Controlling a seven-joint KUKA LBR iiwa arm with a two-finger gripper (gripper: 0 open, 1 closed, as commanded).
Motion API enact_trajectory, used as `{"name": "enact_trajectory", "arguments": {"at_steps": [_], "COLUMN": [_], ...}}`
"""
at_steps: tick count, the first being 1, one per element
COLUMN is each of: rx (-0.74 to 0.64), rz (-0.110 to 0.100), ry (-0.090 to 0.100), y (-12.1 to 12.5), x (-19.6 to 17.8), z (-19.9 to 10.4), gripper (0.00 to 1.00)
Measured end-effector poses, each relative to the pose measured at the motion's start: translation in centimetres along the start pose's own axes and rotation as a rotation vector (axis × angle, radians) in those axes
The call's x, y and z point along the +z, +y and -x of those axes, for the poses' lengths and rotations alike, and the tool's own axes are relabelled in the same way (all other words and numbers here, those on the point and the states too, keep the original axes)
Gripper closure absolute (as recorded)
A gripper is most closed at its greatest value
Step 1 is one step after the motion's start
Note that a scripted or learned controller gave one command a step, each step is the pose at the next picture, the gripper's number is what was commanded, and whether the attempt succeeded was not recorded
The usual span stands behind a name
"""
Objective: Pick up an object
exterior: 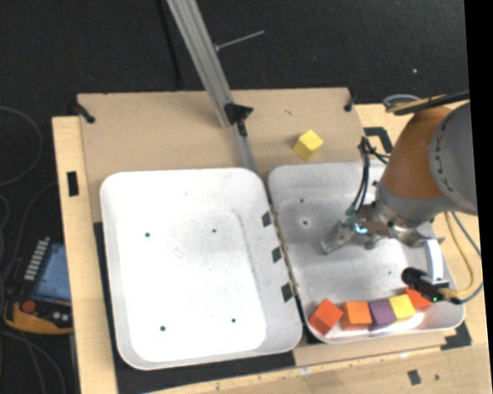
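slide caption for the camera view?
Gripper low in right bin, apart from blocks along its near wall.

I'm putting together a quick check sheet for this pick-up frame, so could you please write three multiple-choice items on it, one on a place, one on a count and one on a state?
1. Where does the yellow block lie?
A. in the left bin
B. on the bench board beyond the right bin
C. in the row of blocks

2. How many blocks line the right bin's near edge?
A. two
B. four
C. seven

3. Where is the gripper?
A. over the bare floor of the right bin, apart from the blocks
B. pressed on the orange block
C. over the left bin

Answers:
1 B, it sits on brown board outside both bins.
2 B, orange block, a second orange block, purple block and a yellow block show there.
3 A, bare bin floor separates it from the row.
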State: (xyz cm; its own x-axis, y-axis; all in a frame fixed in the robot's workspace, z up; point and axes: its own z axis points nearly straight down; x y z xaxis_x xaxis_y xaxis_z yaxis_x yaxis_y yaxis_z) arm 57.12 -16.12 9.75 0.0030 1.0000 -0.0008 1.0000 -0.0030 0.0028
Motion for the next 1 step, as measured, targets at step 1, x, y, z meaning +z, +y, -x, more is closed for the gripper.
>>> {"name": "enact_trajectory", "arguments": {"at_steps": [1], "rx": [-0.008], "rz": [0.005], "ry": [-0.002], "y": [10.14], "x": [-0.08], "z": [1.67], "gripper": [0.00]}}
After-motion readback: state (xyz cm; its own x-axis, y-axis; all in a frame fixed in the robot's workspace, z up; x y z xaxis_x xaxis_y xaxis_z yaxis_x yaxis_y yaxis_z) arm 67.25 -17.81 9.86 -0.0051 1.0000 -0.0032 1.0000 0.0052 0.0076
